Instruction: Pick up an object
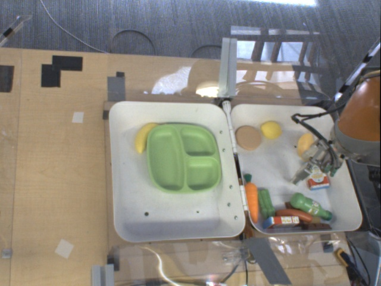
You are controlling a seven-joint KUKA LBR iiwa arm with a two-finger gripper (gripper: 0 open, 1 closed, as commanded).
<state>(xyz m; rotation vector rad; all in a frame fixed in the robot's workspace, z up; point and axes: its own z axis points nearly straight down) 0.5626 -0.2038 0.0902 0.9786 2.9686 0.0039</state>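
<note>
So from my seat I see the bench carrying two white bins side by side, the left bin and the right bin, their inner rims touching. My arm comes in over the right bin's right edge, orange band uppermost. Most of the left bin's middle is taken by a green divided plate, and a banana lies just beside the plate's upper left edge, partly tucked under it. In the right bin, near the far edge, a round brown disc sits by the left rim with a lemon just beside it. Along the near edge lie a carrot, a dark green cucumber, a green bottle and a red packet, all crowded together. A yellow fruit shows near the right edge, partly behind cables. The gripper hangs low just beside a small red-and-white carton; I cannot tell how far it is parted, nor whether it has anything
</note>
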